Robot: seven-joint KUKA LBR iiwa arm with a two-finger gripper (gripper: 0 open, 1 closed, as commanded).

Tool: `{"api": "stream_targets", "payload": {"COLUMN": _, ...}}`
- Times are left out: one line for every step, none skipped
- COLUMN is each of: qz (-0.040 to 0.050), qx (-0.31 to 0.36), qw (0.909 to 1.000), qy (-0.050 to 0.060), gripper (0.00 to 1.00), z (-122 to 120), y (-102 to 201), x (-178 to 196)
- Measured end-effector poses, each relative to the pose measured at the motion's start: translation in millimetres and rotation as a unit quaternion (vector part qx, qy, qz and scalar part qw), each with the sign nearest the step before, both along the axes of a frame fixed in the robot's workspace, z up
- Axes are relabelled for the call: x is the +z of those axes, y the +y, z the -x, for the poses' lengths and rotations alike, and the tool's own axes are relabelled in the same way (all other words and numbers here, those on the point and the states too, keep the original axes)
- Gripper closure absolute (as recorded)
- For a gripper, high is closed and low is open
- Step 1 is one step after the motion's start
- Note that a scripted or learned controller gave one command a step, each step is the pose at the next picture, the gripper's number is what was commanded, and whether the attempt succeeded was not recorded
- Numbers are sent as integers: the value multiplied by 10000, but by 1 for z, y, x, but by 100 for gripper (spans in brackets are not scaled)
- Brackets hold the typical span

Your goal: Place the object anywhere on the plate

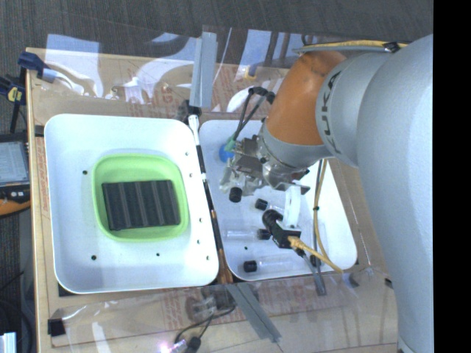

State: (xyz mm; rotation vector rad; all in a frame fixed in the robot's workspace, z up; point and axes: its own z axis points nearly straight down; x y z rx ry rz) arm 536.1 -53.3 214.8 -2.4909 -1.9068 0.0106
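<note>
Gripper (241, 169) hangs low right of the green plate (140, 169); can't tell if it's open or closed. Small black piece (235, 194) just beside it is probably the object, so it wants a centred grab, then a high carry over.

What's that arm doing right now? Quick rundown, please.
Pincer over right bin. Green plate in left bin, dark ridged slab on it. Small black pieces scattered near pincer.

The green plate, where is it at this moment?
In the camera view the green plate lies in the middle of the left white bin, with a dark ribbed block resting on it.
</note>
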Motion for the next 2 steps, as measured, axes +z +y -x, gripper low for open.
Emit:
{"api": "stream_targets", "payload": {"qz": -16, "qx": 1253, "qw": 9921, "qy": -7, "gripper": 100, "z": -3, "y": 26, "x": -24}}
{"api": "stream_targets", "payload": {"qz": -14, "qx": 1251, "qw": 9921, "qy": -9, "gripper": 0, "z": -3, "y": 25, "x": -24}}
